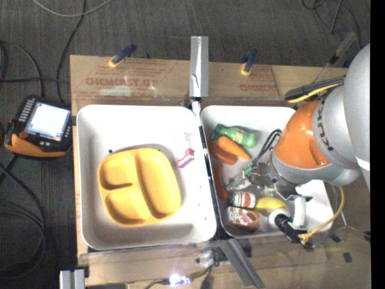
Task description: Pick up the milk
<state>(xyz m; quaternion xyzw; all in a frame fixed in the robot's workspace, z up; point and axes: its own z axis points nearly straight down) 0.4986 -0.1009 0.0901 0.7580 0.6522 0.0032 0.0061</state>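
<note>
Looking down at a slant on a bench topped with brown cardboard (pixel 144 83). Starting nearest, passing a metal bracket (pixel 237 261) at the bench's front edge. Moving up to two white bins side by side. Finding in the left bin (pixel 87 161) a yellow divided tray (pixel 139 185), and just beside its far right corner the milk (pixel 187 152), a small white and pink carton lying near the wall between the bins. Finding in the right bin (pixel 210 116) a green bottle (pixel 236 135), an orange carrot (pixel 227 150), two brown jars (pixel 243 211) and a yellow piece (pixel 271 205). Noting the gripper (pixel 260 174) reaching down into this right bin under the orange band, well apart from the milk; not managing to tell its grasp. Ending farthest with two blue and yellow clamps (pixel 122 55), dark carpet (pixel 180 11), loose cables and a handheld screen (pixel 42 125) at left.
</note>
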